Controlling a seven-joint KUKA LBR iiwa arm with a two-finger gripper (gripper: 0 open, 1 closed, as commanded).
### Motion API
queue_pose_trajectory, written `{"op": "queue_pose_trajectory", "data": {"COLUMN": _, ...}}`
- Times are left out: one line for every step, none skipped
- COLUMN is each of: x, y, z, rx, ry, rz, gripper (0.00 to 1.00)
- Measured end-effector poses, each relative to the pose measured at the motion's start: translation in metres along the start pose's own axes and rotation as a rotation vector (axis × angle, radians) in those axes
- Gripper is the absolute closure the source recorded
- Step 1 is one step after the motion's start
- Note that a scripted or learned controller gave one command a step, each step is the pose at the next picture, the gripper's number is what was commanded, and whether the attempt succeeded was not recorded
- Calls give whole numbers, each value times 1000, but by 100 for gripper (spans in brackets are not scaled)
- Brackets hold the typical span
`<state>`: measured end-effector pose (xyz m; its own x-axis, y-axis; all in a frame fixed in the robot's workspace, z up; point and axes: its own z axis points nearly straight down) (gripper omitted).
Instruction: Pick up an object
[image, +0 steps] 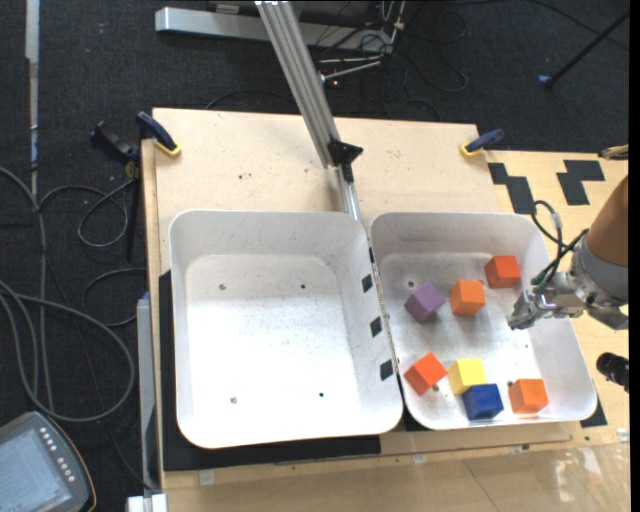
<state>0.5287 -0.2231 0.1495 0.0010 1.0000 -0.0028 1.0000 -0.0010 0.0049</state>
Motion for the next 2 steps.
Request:
{"op": "queue_pose_trajectory", "data": {"x": 6, "y": 1, "z": -45, "rx": -1, "ry": 0, "rz": -4, "gripper": 100}}
{"op": "queue_pose_trajectory", "data": {"x": 5, "y": 3, "z": -99, "rx": -3, "ry": -1, "rz": -5, "gripper": 100}}
